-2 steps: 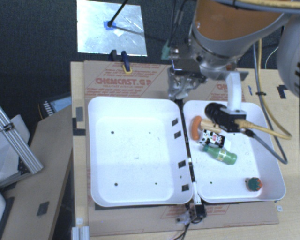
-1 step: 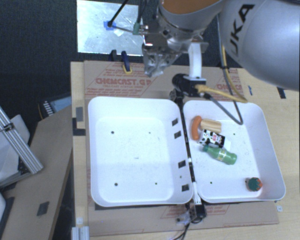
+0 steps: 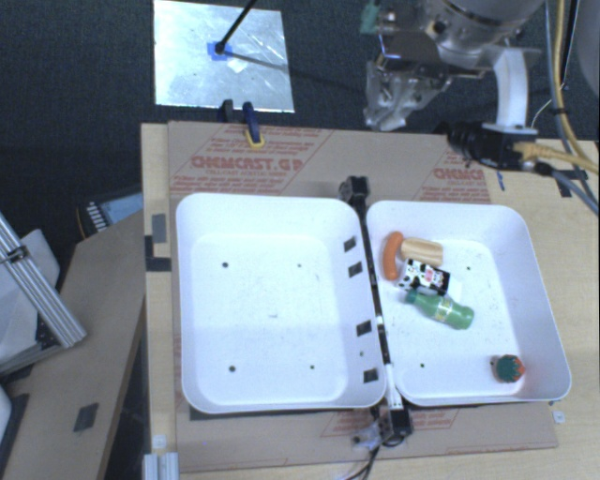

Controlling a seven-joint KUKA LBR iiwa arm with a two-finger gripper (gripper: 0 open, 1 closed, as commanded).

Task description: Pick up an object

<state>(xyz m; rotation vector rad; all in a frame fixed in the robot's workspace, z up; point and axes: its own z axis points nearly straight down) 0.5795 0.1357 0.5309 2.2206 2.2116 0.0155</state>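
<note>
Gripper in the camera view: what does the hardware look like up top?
The gripper is grey metal, blurred, hanging from a darker block with a small green part at its left. Above it sits a rounded, light grey wrist housing. A white curved bracket runs down its right side, and yellow cables trail past the right edge.

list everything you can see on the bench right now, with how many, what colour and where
bins: two, white, side by side on the bench
orange piece: one, orange, right bin, upper left
tan block: one, tan, right bin, beside the orange piece
patterned item: one, black and white, right bin, below the tan block
bottle: one, green, right bin, lying down mid-bin
round item: one, green and orange, right bin, lower right corner
gripper: one, grey, above the bench's far edge
</note>
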